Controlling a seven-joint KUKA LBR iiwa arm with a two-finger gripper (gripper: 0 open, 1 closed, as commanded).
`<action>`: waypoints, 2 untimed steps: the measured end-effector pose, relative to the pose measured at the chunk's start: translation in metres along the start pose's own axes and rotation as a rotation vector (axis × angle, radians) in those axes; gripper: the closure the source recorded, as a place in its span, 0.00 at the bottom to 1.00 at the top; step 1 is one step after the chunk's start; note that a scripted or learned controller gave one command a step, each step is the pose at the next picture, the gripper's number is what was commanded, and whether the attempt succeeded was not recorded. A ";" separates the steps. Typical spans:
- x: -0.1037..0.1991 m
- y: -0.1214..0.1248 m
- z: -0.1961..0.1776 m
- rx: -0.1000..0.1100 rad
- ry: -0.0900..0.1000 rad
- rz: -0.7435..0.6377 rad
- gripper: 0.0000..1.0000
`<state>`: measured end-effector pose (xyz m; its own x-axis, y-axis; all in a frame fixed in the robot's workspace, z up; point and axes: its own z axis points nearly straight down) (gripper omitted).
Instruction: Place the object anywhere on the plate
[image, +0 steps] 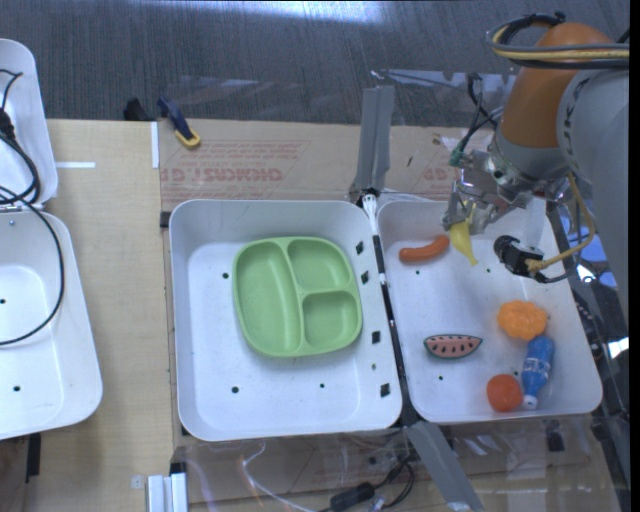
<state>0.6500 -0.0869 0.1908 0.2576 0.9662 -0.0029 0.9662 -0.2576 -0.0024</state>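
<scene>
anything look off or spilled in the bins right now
Nothing spilled or damaged. The green divided plate sits flat in the left bin, slightly rotated. The toy foods and blue bottle lie loose in the right bin. A yellow item hangs at the gripper.

Bright, even light is falling from overhead, washing the two white bins (190, 300) nearly flat. Left of the bins, a white surface is blowing out to pure white with little detail surviving. Soft, short shadows are pooling just under the green plate (297, 294) and along the bins' inner walls. Above the bins, the dark floor is staying dim and grainy. Right of the bins, the arm's orange band (535, 85) is glowing, slightly soft. The whole picture is looking mildly blurred, with small things lacking crisp edges.
</scene>
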 end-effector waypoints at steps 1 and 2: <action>0.060 -0.079 -0.032 0.001 0.001 -0.158 1.00; 0.110 -0.129 0.001 0.002 0.000 -0.137 1.00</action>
<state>0.5536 0.0526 0.1898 0.1232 0.9924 -0.0022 0.9924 -0.1232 -0.0052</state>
